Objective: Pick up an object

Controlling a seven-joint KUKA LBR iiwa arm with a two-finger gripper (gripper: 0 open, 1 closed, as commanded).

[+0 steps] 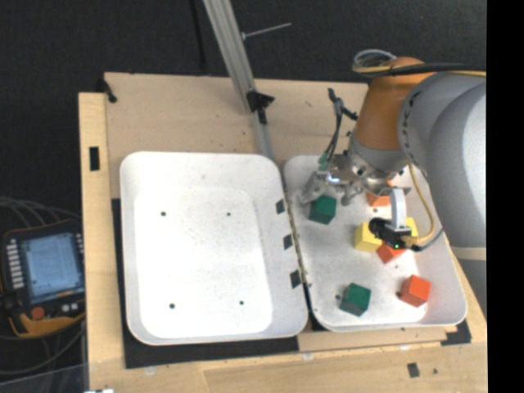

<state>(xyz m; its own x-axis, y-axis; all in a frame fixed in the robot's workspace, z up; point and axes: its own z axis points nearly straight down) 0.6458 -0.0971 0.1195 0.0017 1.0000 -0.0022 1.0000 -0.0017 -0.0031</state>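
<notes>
In the right bin (434,322), my gripper (332,190) hangs at the back left, below the orange wrist band. Its fingers (312,191) stand spread and open, with nothing between them. A green cube (322,210) lies just in front of the fingertips, close to the left one. To the right of it are a yellow block (368,236) and a small orange piece (390,253). A second green cube (355,299) and an orange cube (415,290) rest near the front of the bin. Another orange piece (378,197) is partly hidden behind the gripper.
The left bin (196,244) sits beside the right one, with small clips along the shared edge. A slanted metal pole (233,56) rises behind the bins. The grey arm (446,154) covers the right bin's back right corner. A handheld pendant (45,268) lies at far left.
</notes>
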